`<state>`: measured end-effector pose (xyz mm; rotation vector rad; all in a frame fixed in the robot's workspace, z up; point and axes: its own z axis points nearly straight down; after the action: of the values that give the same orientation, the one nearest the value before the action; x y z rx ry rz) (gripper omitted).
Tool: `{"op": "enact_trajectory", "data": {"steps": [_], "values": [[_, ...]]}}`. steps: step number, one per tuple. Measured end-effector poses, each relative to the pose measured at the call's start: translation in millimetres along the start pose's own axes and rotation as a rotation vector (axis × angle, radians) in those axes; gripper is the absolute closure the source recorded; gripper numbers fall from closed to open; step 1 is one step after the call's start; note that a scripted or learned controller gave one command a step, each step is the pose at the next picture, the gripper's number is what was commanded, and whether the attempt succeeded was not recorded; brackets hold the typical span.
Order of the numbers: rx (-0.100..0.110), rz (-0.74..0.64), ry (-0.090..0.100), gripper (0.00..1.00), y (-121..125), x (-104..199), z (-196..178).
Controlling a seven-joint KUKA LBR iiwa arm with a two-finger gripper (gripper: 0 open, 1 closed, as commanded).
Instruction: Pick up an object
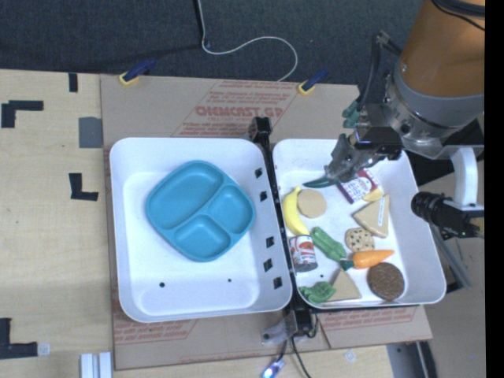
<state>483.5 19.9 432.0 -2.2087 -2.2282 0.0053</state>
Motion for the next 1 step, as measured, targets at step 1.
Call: {"op": "enact_trajectory", "data": {"steps": [1], "values": [[-0.013,0.001,0.001,1.00,0.5,52.8,-75.1]]}}
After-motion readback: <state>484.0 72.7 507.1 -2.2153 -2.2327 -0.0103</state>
